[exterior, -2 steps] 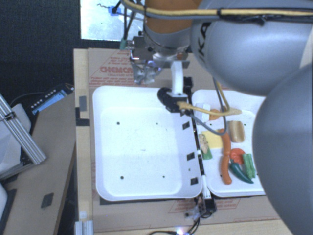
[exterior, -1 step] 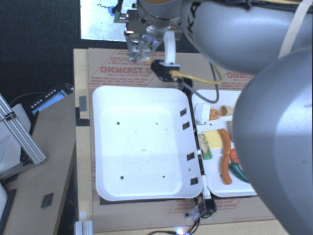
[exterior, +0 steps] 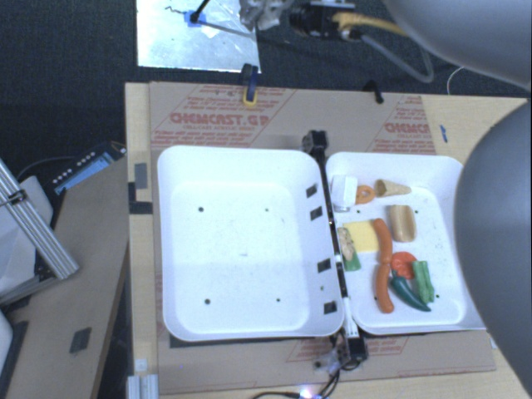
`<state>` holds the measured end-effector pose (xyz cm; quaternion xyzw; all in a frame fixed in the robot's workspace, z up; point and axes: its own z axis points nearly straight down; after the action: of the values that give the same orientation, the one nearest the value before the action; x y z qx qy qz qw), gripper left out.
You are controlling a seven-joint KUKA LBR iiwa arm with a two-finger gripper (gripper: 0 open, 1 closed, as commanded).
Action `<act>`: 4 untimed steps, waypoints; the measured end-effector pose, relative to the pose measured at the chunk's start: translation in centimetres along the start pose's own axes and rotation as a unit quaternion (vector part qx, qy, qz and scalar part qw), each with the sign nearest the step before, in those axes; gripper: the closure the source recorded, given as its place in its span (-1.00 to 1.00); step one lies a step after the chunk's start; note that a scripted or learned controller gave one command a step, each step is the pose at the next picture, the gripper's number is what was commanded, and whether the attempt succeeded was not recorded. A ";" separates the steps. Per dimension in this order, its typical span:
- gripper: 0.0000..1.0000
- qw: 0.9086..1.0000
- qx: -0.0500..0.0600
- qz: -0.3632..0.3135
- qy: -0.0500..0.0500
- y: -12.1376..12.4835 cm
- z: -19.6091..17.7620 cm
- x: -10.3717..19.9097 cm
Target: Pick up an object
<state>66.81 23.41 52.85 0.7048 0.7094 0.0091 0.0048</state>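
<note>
The right bin (exterior: 445, 173) holds several toy foods. Among them are a white block (exterior: 343, 191), an orange ring (exterior: 364, 194), a tan cone-shaped piece (exterior: 392, 189), a brown bun (exterior: 402, 222) and a yellow block (exterior: 361, 238). A long orange sausage (exterior: 382, 264), a red tomato (exterior: 403, 262) and green peppers (exterior: 416, 292) lie toward the front. My gripper (exterior: 264, 7) hangs high at the top edge of the view, well behind both bins and far from all of these. Nothing is seen in it.
The left bin (exterior: 241, 248) sits beside the right one, with a black divider (exterior: 328, 231) between them. The grey arm (exterior: 499, 223) looms over the right side. A yellow and blue clamp (exterior: 249, 86) stands at the bench's back edge. An aluminium frame (exterior: 33, 231) lies at the left.
</note>
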 end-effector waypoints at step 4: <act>-1.00 1.000 0.008 -0.003 -0.002 0.0 -1.8 0.1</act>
<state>66.81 23.48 54.62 0.7028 0.7114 0.0017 0.0007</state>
